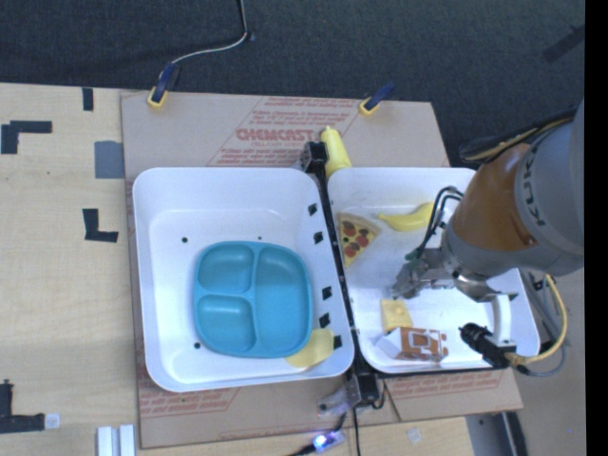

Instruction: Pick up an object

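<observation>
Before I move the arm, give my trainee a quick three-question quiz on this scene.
1. True or false: the blue divided plate lies in the right bin.
2. Which item lies nearest the gripper? A) pizza slice B) yellow block C) banana
3. Fill in: the yellow piece in the left bin is tucked under the plate's ____ corner.

Key: 1 false; 2 B; 3 lower right.

Colours in the two bins

Blue divided plate (253, 298) in the white left bin (157, 255); yellow banana (407, 218) and red-dotted pizza slice (355, 237) in the white right bin (370, 186).
</observation>
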Tool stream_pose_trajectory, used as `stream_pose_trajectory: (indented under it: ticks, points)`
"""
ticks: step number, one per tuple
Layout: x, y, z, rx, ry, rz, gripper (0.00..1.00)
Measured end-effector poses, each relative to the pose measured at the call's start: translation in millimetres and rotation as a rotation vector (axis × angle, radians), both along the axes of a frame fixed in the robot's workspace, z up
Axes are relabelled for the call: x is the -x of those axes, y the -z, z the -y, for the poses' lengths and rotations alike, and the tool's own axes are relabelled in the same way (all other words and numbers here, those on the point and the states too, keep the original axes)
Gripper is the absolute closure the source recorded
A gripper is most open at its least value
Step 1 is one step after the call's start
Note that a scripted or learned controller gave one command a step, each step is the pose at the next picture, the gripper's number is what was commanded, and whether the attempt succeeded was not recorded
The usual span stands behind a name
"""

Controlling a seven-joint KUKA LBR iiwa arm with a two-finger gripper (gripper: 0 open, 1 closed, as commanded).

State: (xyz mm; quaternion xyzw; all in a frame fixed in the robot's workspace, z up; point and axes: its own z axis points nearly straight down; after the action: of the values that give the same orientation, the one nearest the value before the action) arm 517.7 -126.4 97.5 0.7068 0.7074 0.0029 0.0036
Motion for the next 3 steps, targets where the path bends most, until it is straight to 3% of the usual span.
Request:
stream_pose_trajectory:
  ticks: [1,2,3]
  points:
    - [-47.8,-92.1,-107.7,-0.005,-0.014,0.001,1.00]
    - [-31.7,-158.6,30.9,0.007,0.013,-0.003,1.00]
    - [-57.0,-304.5,84.0,0.009,0.003,0.008,1.00]
